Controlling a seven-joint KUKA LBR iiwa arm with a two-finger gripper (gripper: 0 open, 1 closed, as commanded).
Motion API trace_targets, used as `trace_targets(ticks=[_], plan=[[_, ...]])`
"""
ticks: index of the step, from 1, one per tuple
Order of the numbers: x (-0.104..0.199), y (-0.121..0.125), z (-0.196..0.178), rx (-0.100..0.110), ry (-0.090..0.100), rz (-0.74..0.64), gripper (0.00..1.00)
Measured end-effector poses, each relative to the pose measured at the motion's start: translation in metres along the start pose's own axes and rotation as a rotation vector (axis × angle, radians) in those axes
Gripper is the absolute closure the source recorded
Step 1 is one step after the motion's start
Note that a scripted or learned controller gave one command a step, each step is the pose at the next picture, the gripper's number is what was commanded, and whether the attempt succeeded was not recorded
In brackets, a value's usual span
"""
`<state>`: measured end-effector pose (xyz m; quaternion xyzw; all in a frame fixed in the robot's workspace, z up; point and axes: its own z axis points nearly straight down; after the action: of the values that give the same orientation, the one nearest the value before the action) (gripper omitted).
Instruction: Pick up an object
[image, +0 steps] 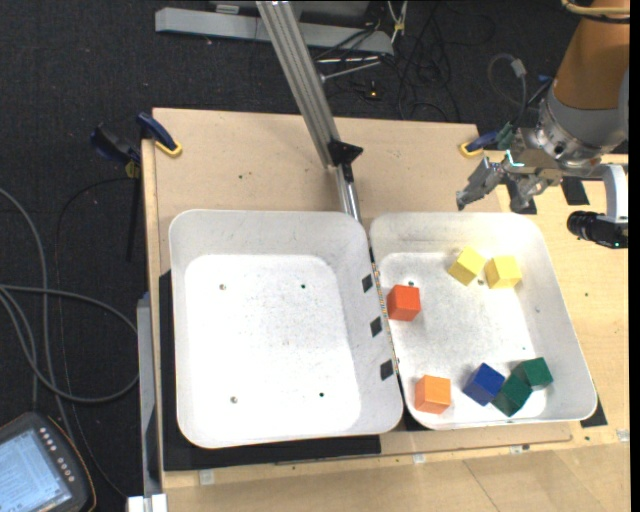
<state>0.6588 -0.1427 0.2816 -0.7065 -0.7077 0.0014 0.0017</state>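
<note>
At the far right of the bench, the gripper (497, 192) hangs above the far rim of the right bin (560, 300), below the arm's orange band; its two fingers stand apart with nothing between them. Six blocks lie in the right bin, all resting on its floor. Two yellow blocks (465, 266) (503, 271) sit just beside each other at the far side, nearest the gripper. A red-orange block (403, 301) lies near the bin's left wall. Along the near side lie an orange block (433, 393), a blue block (485, 383) and two green blocks (514, 393) (537, 373), the blue and green ones crowded together and apparently touching. The left bin (200, 300) lies alongside, its right edge meeting the right bin. Judged from this arrangement, the task is at its start: no block is lifted or grasped, and choosing a block, descending, closing and raising all remain. The yellow pair looks the shortest reach, though their closeness may hinder a clean grasp of one
</note>
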Motion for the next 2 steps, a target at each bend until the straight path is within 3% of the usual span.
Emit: trace_targets(ticks=[1, 2], plan=[[0.0, 0.001, -0.003, -0.004, -0.002, -0.001, 0.0], [-0.003, -0.003, 0.06, 0.002, 0.0, 0.003, 0.0]])
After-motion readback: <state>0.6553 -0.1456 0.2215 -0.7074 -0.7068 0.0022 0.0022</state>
